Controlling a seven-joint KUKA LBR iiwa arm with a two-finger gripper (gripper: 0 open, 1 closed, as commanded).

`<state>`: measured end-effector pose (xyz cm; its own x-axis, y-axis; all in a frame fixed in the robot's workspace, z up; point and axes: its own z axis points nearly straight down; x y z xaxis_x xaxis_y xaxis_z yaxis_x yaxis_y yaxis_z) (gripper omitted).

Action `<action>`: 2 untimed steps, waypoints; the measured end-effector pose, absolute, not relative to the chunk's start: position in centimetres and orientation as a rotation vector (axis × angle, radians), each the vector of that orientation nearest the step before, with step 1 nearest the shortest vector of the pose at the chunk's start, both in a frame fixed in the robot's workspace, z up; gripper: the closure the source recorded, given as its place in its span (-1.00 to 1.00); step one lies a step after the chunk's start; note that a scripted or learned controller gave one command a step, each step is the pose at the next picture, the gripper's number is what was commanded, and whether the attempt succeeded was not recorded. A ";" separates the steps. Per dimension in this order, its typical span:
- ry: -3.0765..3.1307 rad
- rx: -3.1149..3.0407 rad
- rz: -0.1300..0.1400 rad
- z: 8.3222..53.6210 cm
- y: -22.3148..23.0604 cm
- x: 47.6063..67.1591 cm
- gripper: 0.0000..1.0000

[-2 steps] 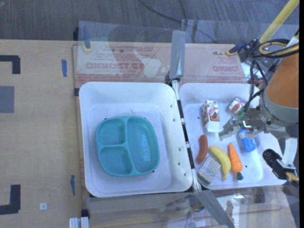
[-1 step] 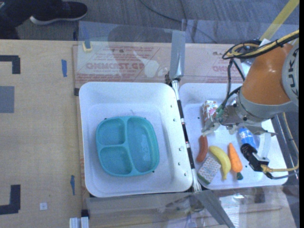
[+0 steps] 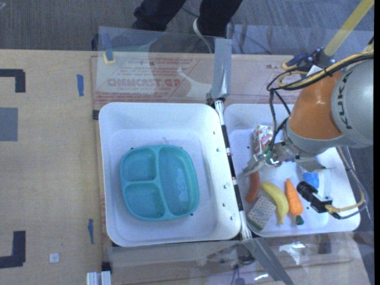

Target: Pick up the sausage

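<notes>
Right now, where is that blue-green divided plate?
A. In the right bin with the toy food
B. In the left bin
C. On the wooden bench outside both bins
B: the plate lies flat in the left bin, while the banana and carrot are in the right bin.

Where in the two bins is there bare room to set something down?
Left bin: a bare floor strip borders the teal tray all round. Right bin: crowded, with sausage, banana, carrot and hand packed together.
</notes>
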<state>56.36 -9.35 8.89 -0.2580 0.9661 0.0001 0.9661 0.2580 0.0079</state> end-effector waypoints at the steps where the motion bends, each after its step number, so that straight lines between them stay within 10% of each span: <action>1: 2.479 1.913 0.016 10.0 -9.6 56.5 1.00; 2: 2.479 1.913 0.015 10.0 -9.6 56.5 -1.00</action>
